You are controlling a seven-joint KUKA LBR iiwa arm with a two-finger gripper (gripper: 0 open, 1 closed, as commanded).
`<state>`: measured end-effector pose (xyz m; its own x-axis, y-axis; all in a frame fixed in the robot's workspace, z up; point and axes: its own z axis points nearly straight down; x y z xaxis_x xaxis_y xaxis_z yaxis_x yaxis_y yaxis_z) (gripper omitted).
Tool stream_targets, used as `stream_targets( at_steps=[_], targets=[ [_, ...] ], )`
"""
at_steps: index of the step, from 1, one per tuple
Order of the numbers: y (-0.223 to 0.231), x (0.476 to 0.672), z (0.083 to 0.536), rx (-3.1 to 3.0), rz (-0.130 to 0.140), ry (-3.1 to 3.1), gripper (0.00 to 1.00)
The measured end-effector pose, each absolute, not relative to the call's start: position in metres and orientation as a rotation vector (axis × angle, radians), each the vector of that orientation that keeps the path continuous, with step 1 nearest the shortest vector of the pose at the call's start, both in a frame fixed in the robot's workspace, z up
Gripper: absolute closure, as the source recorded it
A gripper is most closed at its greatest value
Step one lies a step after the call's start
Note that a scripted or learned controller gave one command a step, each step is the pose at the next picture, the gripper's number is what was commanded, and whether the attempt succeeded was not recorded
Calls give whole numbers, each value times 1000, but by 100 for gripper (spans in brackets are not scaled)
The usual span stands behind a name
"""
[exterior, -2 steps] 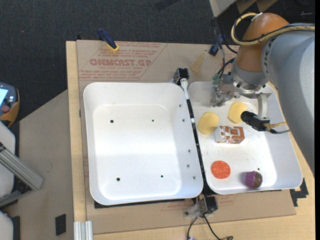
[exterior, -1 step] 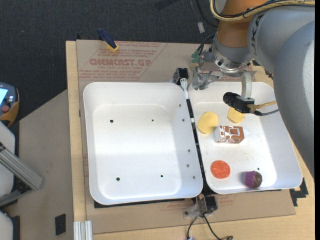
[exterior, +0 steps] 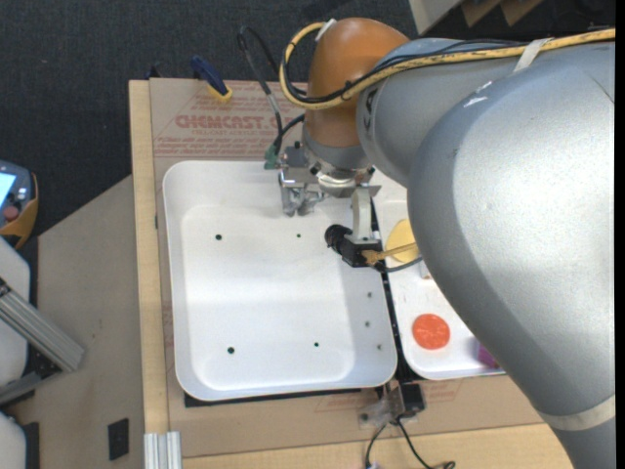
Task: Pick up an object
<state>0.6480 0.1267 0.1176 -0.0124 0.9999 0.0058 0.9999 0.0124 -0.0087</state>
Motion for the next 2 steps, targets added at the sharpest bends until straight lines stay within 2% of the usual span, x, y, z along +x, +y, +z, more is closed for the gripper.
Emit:
stream_targets(
  at_steps=[1, 2],
  targets=[
    [192, 668, 226, -2216, -22, -2235, 100],
    [227, 666, 239, -2218, -7, -2227, 100]
  ],
)
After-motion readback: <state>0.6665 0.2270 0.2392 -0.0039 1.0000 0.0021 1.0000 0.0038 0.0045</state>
